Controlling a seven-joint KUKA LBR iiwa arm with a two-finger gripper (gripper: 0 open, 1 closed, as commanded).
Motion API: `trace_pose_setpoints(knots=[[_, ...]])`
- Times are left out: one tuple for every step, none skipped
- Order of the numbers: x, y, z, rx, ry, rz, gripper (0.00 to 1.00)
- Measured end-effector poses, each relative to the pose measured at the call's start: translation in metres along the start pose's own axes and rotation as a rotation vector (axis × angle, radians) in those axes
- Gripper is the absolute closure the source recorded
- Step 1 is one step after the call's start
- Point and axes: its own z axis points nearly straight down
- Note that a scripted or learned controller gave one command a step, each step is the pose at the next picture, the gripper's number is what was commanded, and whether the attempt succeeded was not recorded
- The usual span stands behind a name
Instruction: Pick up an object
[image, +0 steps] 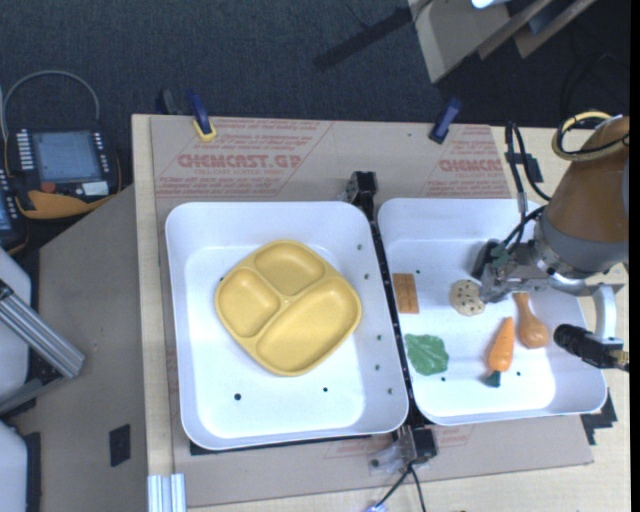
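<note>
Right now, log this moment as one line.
task: pick up an object | tool: over right bin, beside cookie | loose: carrot, green leaf, cracker | left bin: yellow plate

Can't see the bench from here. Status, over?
Gripper low in right bin, beside cookie; grip unconfirmed. Carrot, green leaf, cracker loose nearby. Yellow plate in left bin.

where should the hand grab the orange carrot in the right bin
Take the orange toy carrot across its thick upper middle, coming straight down from above. It lies flat and near upright in the view, green tip toward the near rim, so the fingers would close left and right. The tan pear-shaped piece crowds its right side.
</note>
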Motion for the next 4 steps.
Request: trace_pose_setpoints(knots=[[-0.005, -0.001, -0.044, -0.002, 0.000, -0.001, 1.00], [0.002, -0.005, -0.093, -0.002, 0.000, -0.002, 1.00], [0.001, -0.004, -0.134, -0.002, -0.001, -0.002, 1.00], [0.053, -0.012, -0.115, 0.007, 0.004, -0.004, 1.00]])
